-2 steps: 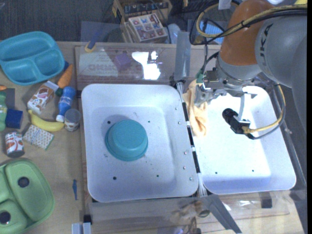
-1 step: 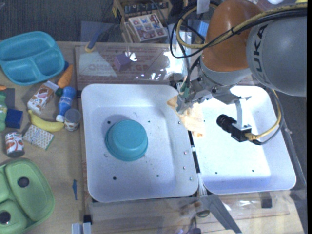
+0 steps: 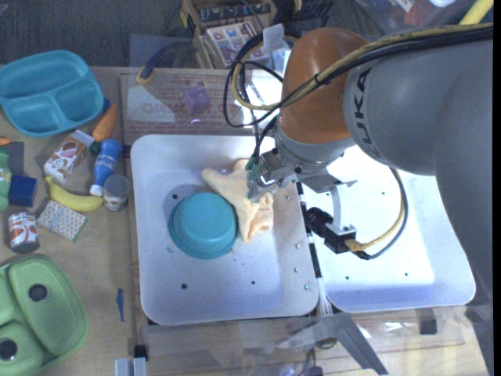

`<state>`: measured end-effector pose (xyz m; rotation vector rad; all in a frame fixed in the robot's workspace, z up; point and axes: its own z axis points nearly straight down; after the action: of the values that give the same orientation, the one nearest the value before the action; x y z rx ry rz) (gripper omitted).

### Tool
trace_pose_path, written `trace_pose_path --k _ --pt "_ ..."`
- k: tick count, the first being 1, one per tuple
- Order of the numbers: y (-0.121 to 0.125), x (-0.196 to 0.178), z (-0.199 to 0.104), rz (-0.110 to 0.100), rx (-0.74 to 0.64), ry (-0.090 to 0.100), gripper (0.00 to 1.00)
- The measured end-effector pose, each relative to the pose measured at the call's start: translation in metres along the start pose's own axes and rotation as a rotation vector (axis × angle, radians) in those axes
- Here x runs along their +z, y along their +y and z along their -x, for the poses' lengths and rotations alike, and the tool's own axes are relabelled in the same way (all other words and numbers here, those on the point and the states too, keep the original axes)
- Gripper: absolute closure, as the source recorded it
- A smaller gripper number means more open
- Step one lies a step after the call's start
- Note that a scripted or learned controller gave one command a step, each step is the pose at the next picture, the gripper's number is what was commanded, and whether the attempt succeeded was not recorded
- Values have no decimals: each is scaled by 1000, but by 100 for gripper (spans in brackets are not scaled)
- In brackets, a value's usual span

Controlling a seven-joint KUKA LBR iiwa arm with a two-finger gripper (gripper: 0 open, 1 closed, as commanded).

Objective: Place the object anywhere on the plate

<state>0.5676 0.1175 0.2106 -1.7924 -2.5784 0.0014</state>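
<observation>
Bins sit side by side on the counter (image 3: 125,288): the left bin (image 3: 156,288) holds a blue upturned bowl-like plate (image 3: 203,224) left of centre, and a pale yellow, floppy object (image 3: 254,214) lies just right of it, touching its right rim and running toward the bin's far side. The jaws (image 3: 256,180) come down over the far part of that object, near the bin's right edge; whether they are open or closed on it cannot be told, since the wrist hides them. The arm (image 3: 407,92) with its orange band (image 3: 321,77) covers much of the right bin (image 3: 407,280), whose near part stays open white floor. In the left bin, bare floor lies near and right of the plate, and a narrower strip along its left wall.

Left of the bins the counter is crowded: a blue divided tray (image 3: 51,92) at the far left corner, a banana (image 3: 74,197), a small blue bottle (image 3: 103,163), a carton (image 3: 66,155), a can (image 3: 23,229) and a green tray (image 3: 35,319) at the near left corner. Boxes (image 3: 231,22) stand beyond the far edge.
</observation>
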Motion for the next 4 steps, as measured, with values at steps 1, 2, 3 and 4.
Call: trace_pose_path --k 1,2,3,4 --pt "0 0 1 1 1 0 0" --pt "-9 -223 20 6 -453 -4 0" --pt "40 -117 6 5 -600 -3 0" --pt "42 -129 5 12 -601 -6 100"
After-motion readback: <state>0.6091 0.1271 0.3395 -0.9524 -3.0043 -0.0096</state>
